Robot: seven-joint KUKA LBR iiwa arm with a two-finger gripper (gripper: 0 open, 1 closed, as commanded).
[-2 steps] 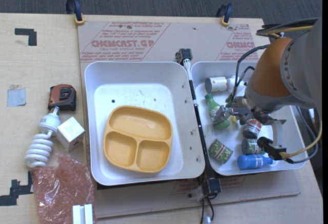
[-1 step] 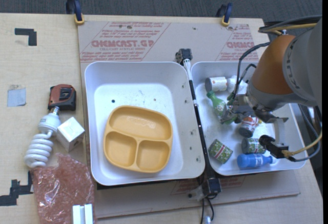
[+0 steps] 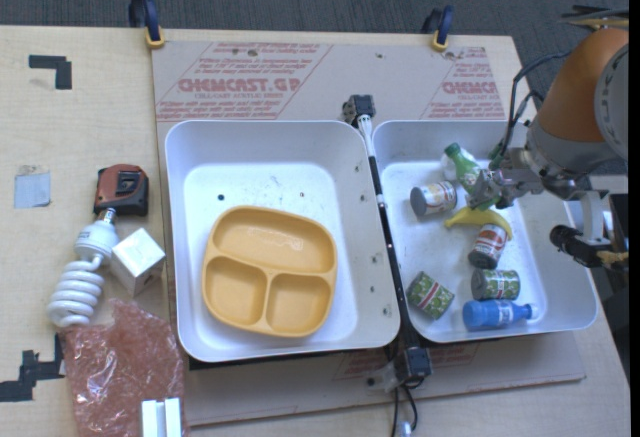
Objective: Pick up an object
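Observation:
The right bin (image 3: pixel 560 310) holds several small items: a green bottle (image 3: pixel 461 163), a tin can (image 3: pixel 434 197), a yellow banana (image 3: pixel 478 218), a red-labelled can (image 3: pixel 488 245), a green can (image 3: pixel 496 283), another green can (image 3: pixel 430 294) and a blue bottle (image 3: pixel 497 313). My gripper (image 3: pixel 490 187) hangs low over the bin's upper middle, between the green bottle and the banana, with the grey and orange arm (image 3: pixel 590 100) behind it to the right. Its fingertips are lost among the items.
The left bin (image 3: pixel 190 225) holds a yellow divided tray (image 3: pixel 268 269). Outside the bins at the left lie a tape measure (image 3: pixel 121 189), a spiral light bulb (image 3: pixel 82 273), a white cube (image 3: pixel 139 254) and a reddish plastic bag (image 3: pixel 120 365).

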